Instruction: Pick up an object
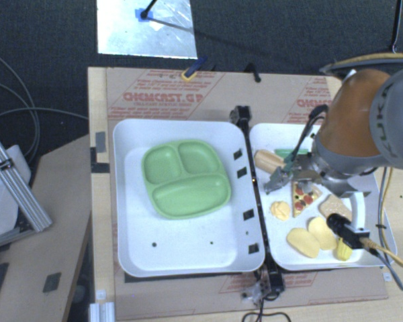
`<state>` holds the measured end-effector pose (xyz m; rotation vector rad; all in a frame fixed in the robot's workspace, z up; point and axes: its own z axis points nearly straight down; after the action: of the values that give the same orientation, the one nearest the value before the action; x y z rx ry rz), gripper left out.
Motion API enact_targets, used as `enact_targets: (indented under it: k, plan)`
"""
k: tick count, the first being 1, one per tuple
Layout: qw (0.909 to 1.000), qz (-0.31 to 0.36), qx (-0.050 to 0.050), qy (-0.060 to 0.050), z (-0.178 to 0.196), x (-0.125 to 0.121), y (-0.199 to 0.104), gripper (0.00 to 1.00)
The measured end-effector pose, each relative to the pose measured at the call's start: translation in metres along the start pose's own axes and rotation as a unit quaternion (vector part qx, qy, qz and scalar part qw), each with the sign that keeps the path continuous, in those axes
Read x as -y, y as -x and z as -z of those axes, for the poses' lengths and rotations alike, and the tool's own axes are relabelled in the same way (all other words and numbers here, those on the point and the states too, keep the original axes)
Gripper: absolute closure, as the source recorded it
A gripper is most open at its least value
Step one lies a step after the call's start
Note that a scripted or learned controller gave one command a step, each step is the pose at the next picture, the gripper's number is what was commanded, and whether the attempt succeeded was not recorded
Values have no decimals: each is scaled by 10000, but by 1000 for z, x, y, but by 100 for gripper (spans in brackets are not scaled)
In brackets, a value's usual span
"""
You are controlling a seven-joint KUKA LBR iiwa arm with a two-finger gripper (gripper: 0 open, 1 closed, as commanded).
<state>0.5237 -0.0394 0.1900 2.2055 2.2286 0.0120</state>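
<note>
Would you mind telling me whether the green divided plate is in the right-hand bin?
No, the green divided plate lies in the left bin, apart from the toy food.

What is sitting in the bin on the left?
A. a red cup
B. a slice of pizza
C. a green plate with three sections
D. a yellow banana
C: the green plate with three sections lies alone in the left bin, while the toy foods sit in the right bin.
</note>
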Motion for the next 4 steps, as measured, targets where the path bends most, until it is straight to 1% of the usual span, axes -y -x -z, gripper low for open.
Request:
enact_targets:
  k: [1, 2, 3, 4]
  plan:
    - [10000, -67, 16, -53, -98, -11, 56, 0]
    - [10000, -45, 8, -31, -83, -12, 53, 100]
    - [10000, -51, 27, 42, -99, -11, 55, 100]
    - [10000, 10, 8, 36, 1, -100, -5, 100]
